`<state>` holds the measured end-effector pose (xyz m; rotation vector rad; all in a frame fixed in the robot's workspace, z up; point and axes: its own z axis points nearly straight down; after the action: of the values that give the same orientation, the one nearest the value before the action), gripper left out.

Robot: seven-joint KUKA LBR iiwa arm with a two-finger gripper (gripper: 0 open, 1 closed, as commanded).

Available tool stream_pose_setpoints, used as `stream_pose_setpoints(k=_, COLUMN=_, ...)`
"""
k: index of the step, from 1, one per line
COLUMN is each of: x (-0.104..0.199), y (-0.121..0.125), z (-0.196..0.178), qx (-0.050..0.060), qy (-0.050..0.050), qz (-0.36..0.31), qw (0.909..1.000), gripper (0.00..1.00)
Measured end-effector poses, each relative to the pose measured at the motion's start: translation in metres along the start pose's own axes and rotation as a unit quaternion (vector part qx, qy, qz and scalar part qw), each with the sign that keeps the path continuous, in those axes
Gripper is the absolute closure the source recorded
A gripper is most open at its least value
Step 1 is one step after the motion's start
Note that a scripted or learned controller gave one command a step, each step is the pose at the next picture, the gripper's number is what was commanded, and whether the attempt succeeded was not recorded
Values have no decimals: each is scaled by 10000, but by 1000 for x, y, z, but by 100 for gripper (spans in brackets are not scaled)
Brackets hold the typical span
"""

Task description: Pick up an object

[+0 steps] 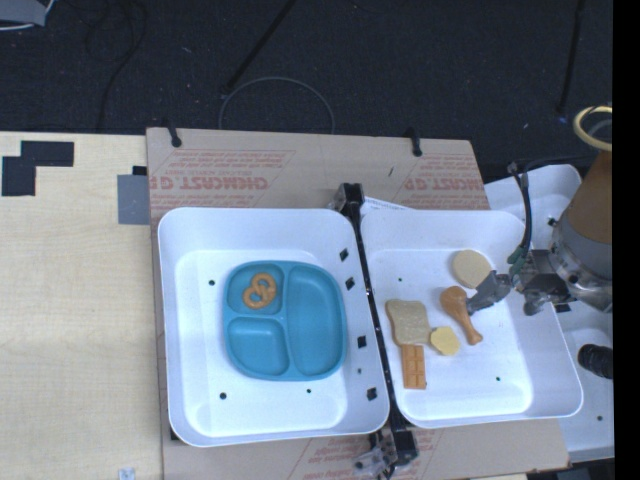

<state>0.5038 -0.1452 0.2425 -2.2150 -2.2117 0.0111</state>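
**Gripper low over the right bin's food pieces**

Though the arm (590, 238) is cut off at the right edge, its gripper (500, 290) shows over the right bin (545, 393); whether the fingers are spread or pressed together I cannot tell; a drumstick (460, 312) lies just beside them, near a round cracker (471, 267), bread slice (408, 321), yellow chip (445, 342) and wafer (414, 367); a pretzel (260, 290) sits in the blue tray (315, 333).

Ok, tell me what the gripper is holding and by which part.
Nothing is held. The gripper hovers over the right bin, its fingers apart with nothing between them, just right of the drumstick and below the round cookie.
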Motion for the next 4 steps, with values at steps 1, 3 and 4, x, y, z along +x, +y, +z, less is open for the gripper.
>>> stream_pose_setpoints(k=1, x=0, y=2, z=-5, qx=-47, qy=-9, qz=-7, qw=10000, gripper=0)
stream_pose_setpoints(k=3, x=5, y=12, z=106, qx=-26, qy=-2, qz=-9, qw=10000, gripper=0)
stream_pose_setpoints(k=4, x=5, y=13, z=154, qx=-59, qy=-3, qz=2, qw=10000, gripper=0)
